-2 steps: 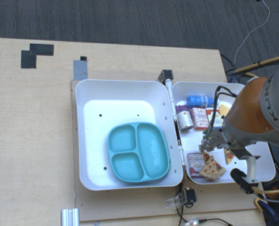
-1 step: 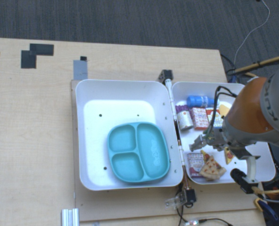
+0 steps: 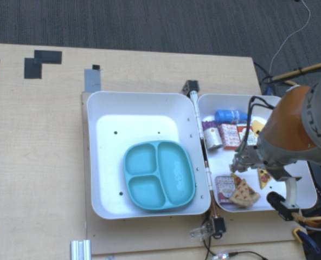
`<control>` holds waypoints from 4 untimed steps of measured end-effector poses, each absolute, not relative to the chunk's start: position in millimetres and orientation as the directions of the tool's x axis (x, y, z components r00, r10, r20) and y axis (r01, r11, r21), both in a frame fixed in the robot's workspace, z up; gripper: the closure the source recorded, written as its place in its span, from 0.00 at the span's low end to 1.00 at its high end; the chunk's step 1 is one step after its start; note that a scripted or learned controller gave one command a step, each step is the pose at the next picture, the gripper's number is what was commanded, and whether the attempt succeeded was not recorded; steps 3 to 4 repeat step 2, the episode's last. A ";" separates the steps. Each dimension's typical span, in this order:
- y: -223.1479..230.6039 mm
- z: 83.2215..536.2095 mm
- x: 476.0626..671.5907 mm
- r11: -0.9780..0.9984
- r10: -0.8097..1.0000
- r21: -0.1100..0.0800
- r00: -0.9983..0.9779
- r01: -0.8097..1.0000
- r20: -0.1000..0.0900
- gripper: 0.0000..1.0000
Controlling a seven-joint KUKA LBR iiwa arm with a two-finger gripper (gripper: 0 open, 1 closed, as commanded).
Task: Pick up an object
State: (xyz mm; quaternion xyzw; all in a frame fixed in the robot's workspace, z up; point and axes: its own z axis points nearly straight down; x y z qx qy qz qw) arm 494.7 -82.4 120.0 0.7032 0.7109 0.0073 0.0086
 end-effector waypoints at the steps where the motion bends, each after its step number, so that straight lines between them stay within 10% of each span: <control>1: -82.4 120.0 494.7 0.010 1.000 0.022 -0.010 1.000 -0.002 0.00; 4: -82.6 87.2 489.5 0.002 1.000 0.009 -0.002 1.000 0.000 0.00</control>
